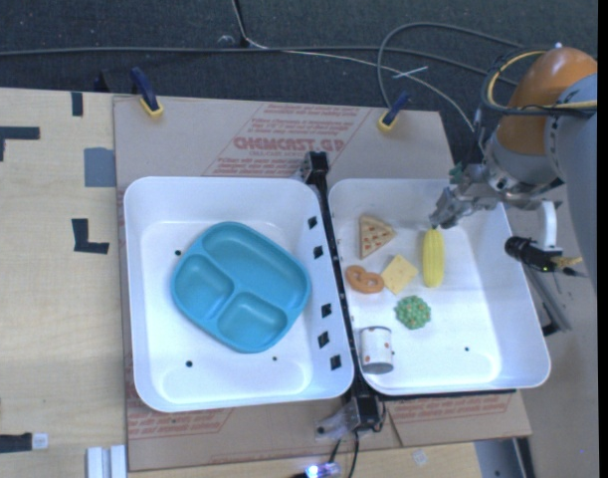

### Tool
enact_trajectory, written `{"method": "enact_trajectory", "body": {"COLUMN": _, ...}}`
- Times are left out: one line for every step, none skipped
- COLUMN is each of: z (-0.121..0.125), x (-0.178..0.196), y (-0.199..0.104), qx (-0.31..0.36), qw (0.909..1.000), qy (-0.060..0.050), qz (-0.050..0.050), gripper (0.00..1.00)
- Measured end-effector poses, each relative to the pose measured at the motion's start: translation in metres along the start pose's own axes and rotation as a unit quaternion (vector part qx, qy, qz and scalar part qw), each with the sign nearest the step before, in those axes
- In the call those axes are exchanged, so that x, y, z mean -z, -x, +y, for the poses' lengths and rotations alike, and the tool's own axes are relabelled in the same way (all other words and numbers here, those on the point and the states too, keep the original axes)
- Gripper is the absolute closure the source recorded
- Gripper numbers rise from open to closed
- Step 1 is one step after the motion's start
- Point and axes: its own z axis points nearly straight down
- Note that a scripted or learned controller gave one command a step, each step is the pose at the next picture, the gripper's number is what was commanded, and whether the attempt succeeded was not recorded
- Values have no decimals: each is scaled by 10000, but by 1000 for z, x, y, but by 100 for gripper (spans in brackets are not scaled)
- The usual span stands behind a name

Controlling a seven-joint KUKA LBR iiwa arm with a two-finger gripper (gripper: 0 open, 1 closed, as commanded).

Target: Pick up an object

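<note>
Camera view is looking down on the bench, and nearest its lower edge a small white cup (375, 349) is lying on its side in the right bin (503, 361), well below and to the left of the pincer (445, 213). Just above the cup a green broccoli floret (413, 312) is sitting, with a yellow cheese wedge (399, 273) and an orange pretzel-like piece (364, 280) lying beside it — all of them below-left of the pincer. An ear of yellow corn (434, 256) is lying upright along the bin floor, its top end reaching almost to the pincer's tips, right underneath them. A toy pizza slice (375, 235) is resting to the pincer's left, at nearly the same height in the picture.

Far off to the pincer's left, the left bin (149, 366) is holding a blue divided plate (241, 285).

The pincer itself is hanging over the upper part of the right bin, pointing down toward the corn — whether its tips are parted or closed I cannot tell, and nothing is visibly gripped. Behind it, the grey arm with its orange band (544, 98) is reaching in from the right.
</note>
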Motion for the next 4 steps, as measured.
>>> {"method": "enact_trajectory", "body": {"z": 5, "x": 50, "y": 9, "qx": -8, "qw": 10000, "qy": 17, "qz": 7, "gripper": 100}}
{"method": "enact_trajectory", "body": {"z": -1, "x": 95, "y": 11, "qx": -11, "qw": 10000, "qy": 10, "qz": 10, "gripper": 100}}
{"method": "enact_trajectory", "body": {"z": 6, "x": 142, "y": 5, "qx": -5, "qw": 10000, "qy": 21, "qz": 8, "gripper": 100}}
{"method": "enact_trajectory", "body": {"z": -1, "x": 137, "y": -38, "qx": 5, "qw": 10000, "qy": -9, "qz": 17, "gripper": 100}}
